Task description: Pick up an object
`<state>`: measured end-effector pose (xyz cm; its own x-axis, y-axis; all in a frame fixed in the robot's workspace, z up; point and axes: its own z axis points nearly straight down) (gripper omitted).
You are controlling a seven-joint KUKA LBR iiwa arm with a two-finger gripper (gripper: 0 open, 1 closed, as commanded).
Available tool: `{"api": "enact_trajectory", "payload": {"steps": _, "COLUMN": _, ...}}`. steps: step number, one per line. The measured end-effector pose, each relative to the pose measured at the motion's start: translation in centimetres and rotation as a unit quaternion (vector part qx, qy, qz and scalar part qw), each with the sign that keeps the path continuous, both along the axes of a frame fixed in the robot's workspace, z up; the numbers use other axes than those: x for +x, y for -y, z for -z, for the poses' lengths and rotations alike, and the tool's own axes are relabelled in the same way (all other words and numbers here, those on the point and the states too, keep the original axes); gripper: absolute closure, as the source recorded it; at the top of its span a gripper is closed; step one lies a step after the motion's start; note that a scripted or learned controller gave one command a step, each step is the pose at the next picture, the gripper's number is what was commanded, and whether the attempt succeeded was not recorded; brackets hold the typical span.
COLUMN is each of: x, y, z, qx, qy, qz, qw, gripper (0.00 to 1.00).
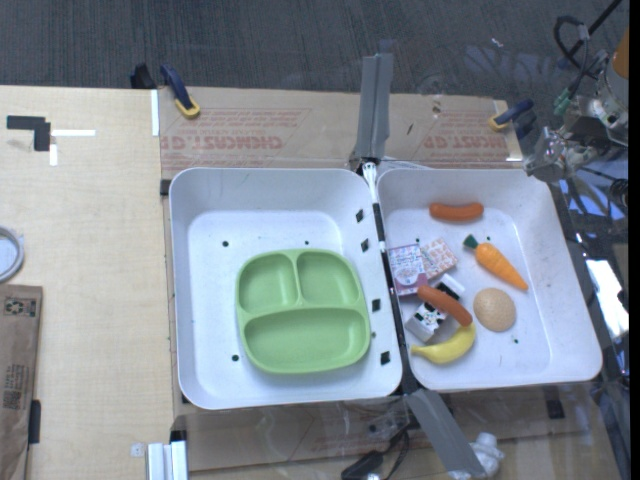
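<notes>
The right bin (560, 368) holds several small items: an orange sausage (456, 210) at the back, a carrot (497, 261), a tan egg-shaped piece (494, 309), a yellow banana (445, 347), a red sausage (444, 303) and two pink packets (420, 262). A small black-and-white item (430, 319) lies under the red sausage. My gripper (556, 154) hangs beyond the right bin's back right corner, above the rim and away from all the items. Nothing shows in its grasp.
The left bin (200, 208) holds a green divided plate (300, 310). A grey bar (374, 108) rises between the bins at the back. Blue-and-yellow clamps (180, 93) (510, 116) sit on the cardboard behind. A tape roll (6, 255) lies at far left.
</notes>
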<state>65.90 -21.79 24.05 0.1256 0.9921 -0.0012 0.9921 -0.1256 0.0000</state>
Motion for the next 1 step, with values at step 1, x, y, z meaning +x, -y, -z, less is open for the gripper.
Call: {"api": "enact_trajectory", "payload": {"steps": 1, "x": -0.01, "y": -0.06, "z": -0.01, "qx": 0.0003, "qy": 0.0, "qz": 0.025, "qw": 0.9997, "gripper": 1.0}}
